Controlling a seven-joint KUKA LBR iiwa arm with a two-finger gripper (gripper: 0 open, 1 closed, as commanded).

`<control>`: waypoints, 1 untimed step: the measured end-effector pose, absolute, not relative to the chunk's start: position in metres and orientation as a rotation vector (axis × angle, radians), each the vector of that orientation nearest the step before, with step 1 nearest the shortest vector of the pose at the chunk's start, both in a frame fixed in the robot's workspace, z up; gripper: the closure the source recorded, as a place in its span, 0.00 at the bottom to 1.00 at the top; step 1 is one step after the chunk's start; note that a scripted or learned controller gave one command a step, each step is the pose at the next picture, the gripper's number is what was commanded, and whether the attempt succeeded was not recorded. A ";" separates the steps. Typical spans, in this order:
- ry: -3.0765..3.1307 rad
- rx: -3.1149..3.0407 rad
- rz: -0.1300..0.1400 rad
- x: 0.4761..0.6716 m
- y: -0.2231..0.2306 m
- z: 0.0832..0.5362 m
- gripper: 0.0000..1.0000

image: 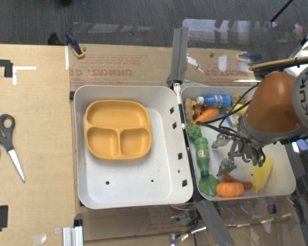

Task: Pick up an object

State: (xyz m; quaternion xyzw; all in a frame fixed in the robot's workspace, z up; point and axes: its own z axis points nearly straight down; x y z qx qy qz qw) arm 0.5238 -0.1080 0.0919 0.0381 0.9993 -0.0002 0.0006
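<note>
there were two white bins side by side on the worktop [31, 137]. the left bin [128, 188] held a yellow plate [118, 129] with three parts, and nothing lay on the plate. the right bin [282, 181] was full of toys. a blue bottle [218, 101] lay at the far end, with a carrot [206, 115] just below it. a green bottle [202, 155] lay along the left wall, and a dark green toy [208, 184] sat at its near end. an orange pumpkin [230, 189] sat near the front wall, beside a yellow corn [262, 175]. the gripper [231, 163] hung over the middle of the right bin, just above the pumpkin. its fingers [227, 166] pointed down and looked a little apart, with no toy between them. scissors [10, 142] lay on the worktop, well away from the bins.
</note>
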 end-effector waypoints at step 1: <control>3.088 0.360 0.000 0.487 -0.111 0.098 0.00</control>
